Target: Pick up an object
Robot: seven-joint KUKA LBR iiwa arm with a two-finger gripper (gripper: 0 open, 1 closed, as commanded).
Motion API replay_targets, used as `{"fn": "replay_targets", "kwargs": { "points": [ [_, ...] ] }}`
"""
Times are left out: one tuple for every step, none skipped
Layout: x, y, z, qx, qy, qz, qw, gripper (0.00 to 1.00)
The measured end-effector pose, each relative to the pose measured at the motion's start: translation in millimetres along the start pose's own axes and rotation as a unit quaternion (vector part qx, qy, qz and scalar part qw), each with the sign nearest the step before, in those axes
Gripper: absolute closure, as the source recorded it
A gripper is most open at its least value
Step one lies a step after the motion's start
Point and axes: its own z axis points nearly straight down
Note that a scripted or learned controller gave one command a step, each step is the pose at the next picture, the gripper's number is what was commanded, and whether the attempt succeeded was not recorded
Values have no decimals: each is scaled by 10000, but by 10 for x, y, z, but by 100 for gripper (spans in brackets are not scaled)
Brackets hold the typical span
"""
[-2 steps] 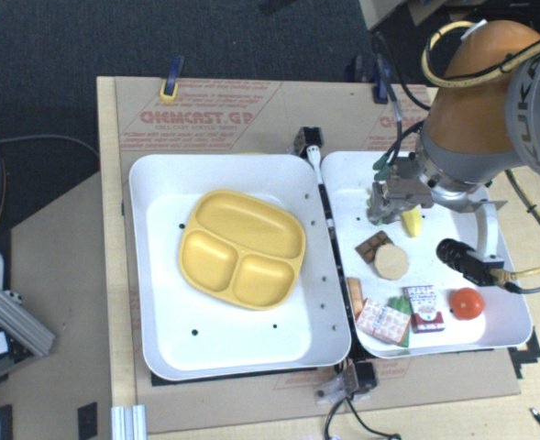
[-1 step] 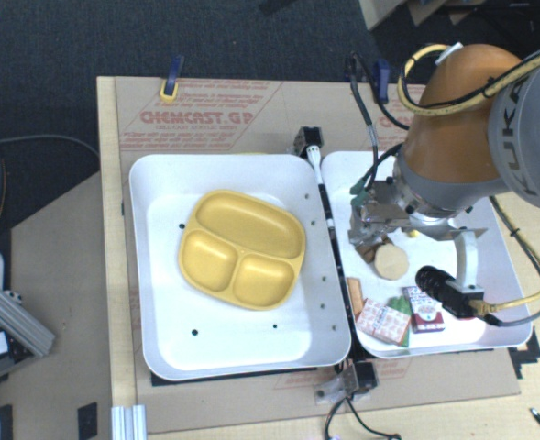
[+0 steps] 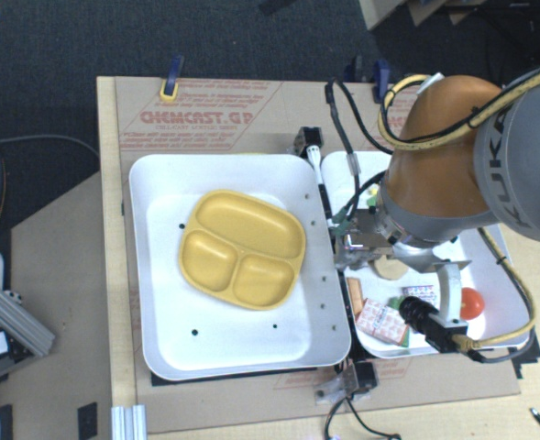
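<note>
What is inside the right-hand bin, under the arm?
In the right bin, a checkered packet, a small box and a red-orange item show. The arm covers the rest, so its other contents cannot be seen.

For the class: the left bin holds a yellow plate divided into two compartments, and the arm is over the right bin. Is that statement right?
Not quite. The camera view shows the yellow plate in the left bin has three compartments: one large one across the top and two smaller ones below it. The rest stands: the arm is over the right bin.
</note>
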Motion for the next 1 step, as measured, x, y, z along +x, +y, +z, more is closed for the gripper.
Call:
{"fn": "replay_targets", "kwargs": {
  "points": [
    [-99,-24,182,-3,-5,20,10000,100]
  ]
}}
